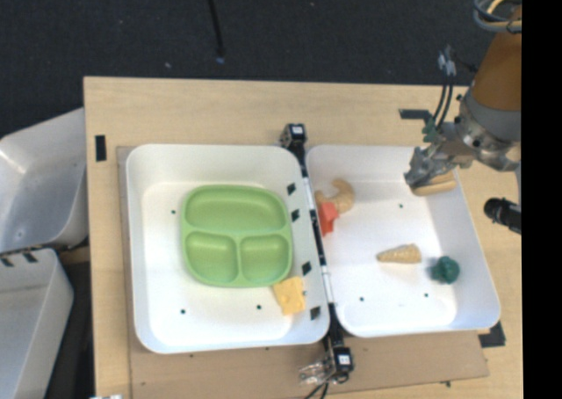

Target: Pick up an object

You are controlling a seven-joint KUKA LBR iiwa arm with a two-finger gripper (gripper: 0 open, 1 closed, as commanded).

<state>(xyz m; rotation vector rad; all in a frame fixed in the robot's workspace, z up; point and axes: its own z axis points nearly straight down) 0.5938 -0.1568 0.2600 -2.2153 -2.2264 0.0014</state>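
Observation:
My gripper [428, 170] hangs over the far right corner of the right bin [386, 314]. A small tan object [442, 184] peeks out just below it, touching or very close; I cannot tell whether it is gripped. Elsewhere in the right bin lie a tan lump [341, 193] and a red piece [327, 217] by the left wall. A tan cone-shaped piece [399, 254] and a dark green ball [445, 270] rest nearer the front right.
The left bin [154, 318] holds a green divided plate [235, 235] and a yellow piece [290, 294] at its front right corner. A divider with black clips [307, 221] separates the bins. Bare bench runs along the far side.

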